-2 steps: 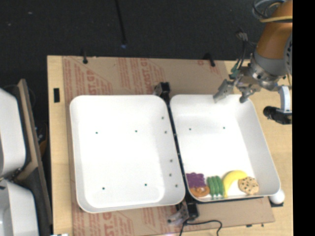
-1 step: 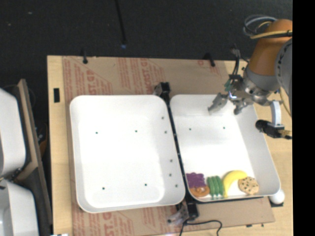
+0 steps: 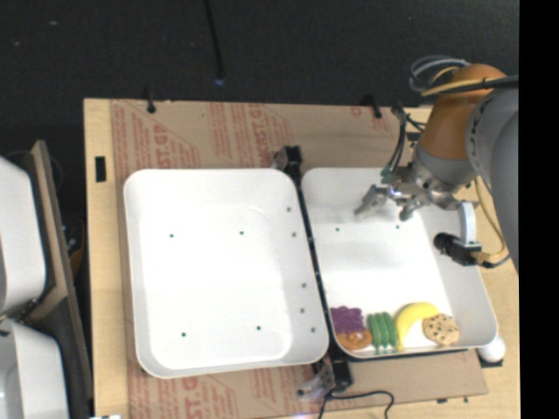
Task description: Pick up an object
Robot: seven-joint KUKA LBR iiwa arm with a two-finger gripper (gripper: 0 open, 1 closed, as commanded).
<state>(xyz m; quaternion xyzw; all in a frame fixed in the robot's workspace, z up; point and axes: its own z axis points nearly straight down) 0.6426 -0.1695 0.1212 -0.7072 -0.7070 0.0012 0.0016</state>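
Observation:
Along the near edge of the right bin [image 3: 376,260] lie several toy foods: a purple bunch of grapes [image 3: 348,319] over an orange piece [image 3: 355,340], a green piece [image 3: 382,331], a yellow banana [image 3: 417,313] and a round cookie [image 3: 441,328]. My gripper [image 3: 384,206] hangs over the far part of that bin, well away from the foods. It is open, its two fingers spread with nothing between them.
The left bin [image 3: 218,260] sits beside the right one, the two rims meeting at the middle. A cardboard sheet [image 3: 201,138] lies under both bins. The grey arm with its orange band [image 3: 454,120] comes in from the upper right.

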